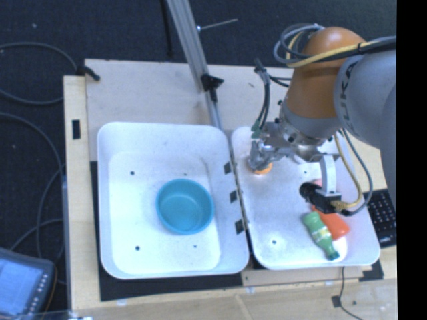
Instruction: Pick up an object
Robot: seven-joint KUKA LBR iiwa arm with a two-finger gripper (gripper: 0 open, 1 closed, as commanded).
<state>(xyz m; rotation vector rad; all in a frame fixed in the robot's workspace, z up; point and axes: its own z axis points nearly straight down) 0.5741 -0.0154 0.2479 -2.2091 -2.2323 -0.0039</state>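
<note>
Camera view | end effector [260, 159] just above orange object [263, 169] | right bin [280, 249]

Both bins are white with a few small dark dots: the left bin [133, 152] has a plain light-blue bowl [185, 207], the right bin [280, 199] has a green toy [317, 231] with a white tip, an orange-red piece [337, 227] next to it, and a small orange bit [262, 169] at the silver-grey tool [260, 160]. The bench [147, 92] is pale tan, the floor [80, 19] near-black, the pole [187, 25] silver. The arm [367, 92] is grey with a glossy orange band, the keyboard [380, 212] black.
</note>
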